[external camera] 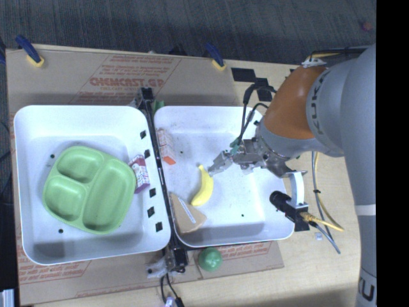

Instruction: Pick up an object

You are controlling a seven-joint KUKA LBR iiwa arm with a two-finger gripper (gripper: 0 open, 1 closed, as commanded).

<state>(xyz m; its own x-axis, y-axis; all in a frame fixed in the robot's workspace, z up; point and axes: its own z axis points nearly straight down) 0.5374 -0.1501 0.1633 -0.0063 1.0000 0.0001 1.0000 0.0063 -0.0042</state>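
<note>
The gripper (220,163) hangs low over the right bin (255,226). Just below and left of it lies a yellow banana (203,188); beyond that, a tan wedge (186,215) leans in the bin's near-left corner. Left of the gripper, small wrappers (165,147) line the dividing wall. Bare white floor lies open below and above it. The arm's orange-banded wrist (295,114) crowds its right.

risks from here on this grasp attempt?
1. The gripper sits just above the tip of the banana; closing there could pinch only the curved end, so it may slip out.
2. The banana lies close to a brown wedge-shaped item by the bin's front-left corner; a nudge could push it into that clutter.
3. Cables hang near the wrist and might snag on the bin wall.
</note>
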